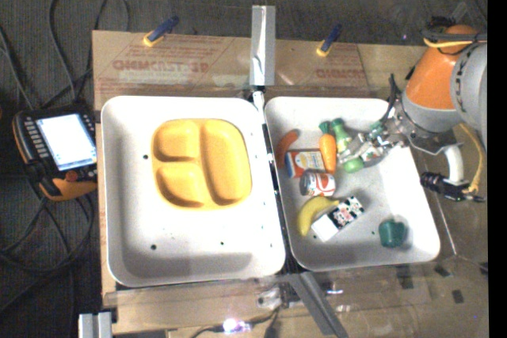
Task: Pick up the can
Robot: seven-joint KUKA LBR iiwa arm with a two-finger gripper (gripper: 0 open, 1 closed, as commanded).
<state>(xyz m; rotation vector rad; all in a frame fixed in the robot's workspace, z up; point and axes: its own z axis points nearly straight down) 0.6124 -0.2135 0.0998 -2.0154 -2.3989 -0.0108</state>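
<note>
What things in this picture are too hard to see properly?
- End effector, camera view: its tip is small and blurred against the green toy, so its grip is unclear.
- Can: its label is too small to read.
- Orange carton: partly covered by the carrot.
- Arm: cut off by the right edge.
- Screen on the floor: glare washes it out.

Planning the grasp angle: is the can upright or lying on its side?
On its side. The can shows its red-and-white side wall lengthwise in the right bin, between the orange carton and banana.
</note>
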